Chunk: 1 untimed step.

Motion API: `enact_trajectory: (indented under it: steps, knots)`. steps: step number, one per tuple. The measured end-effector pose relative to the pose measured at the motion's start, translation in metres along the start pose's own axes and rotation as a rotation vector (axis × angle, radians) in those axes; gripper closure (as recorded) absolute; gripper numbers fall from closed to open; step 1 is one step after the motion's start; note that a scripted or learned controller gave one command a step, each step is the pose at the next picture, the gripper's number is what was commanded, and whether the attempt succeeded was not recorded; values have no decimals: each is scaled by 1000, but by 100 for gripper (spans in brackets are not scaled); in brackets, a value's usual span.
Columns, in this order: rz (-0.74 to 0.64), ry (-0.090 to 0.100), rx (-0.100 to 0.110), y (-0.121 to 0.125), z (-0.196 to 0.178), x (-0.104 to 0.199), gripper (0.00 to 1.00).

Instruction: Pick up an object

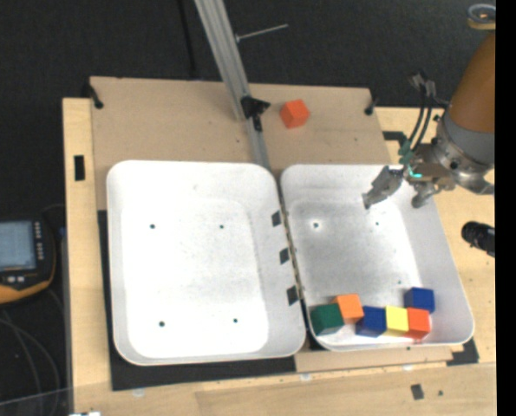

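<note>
Several small blocks lie along the front edge of the right bin (344, 232): a green one (327, 317), an orange one (350, 306), a blue one (372, 321), a yellow one (397, 320), a red-orange one (419, 321) and a second blue one (421, 299). My gripper (399, 193) hangs over the bin's back right part, well behind the blocks. It is open, and nothing is between its fingers.
The left bin (192, 258) adjoins the right one. An orange cube (294, 113) sits on the brown board behind the bins. A slanted metal pole (227, 50) rises from the back middle. A handheld device (10, 250) lies off the bench's left side.
</note>
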<state>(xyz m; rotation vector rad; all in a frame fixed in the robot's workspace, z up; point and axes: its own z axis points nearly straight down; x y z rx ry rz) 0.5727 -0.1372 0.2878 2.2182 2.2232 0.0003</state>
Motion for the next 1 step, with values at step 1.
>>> enact_trajectory:
  steps: [1]
  knots:
    - [3, 2, 8, -52, 162, 20, 0]
